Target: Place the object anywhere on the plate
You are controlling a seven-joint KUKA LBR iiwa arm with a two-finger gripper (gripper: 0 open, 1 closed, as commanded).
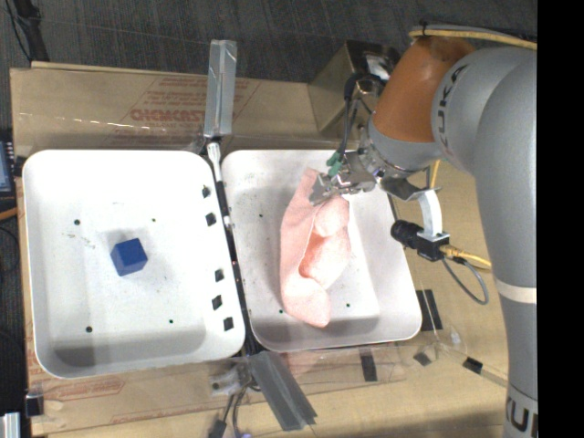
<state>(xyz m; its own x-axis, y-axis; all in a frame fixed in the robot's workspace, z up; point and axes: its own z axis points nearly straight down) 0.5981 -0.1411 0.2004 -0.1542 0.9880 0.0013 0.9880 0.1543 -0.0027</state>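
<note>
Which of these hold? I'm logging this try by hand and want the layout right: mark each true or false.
1. The blue cube lies in the left bin. True.
2. The pink cloth lies in the left bin. False: it lies in the right bin.
3. The gripper is at the cloth's upper end. True.
4. The cube touches the cloth. False: they lie apart, in separate bins.
5. The arm reaches over the left bin. False: it comes in over the right bin.
</note>
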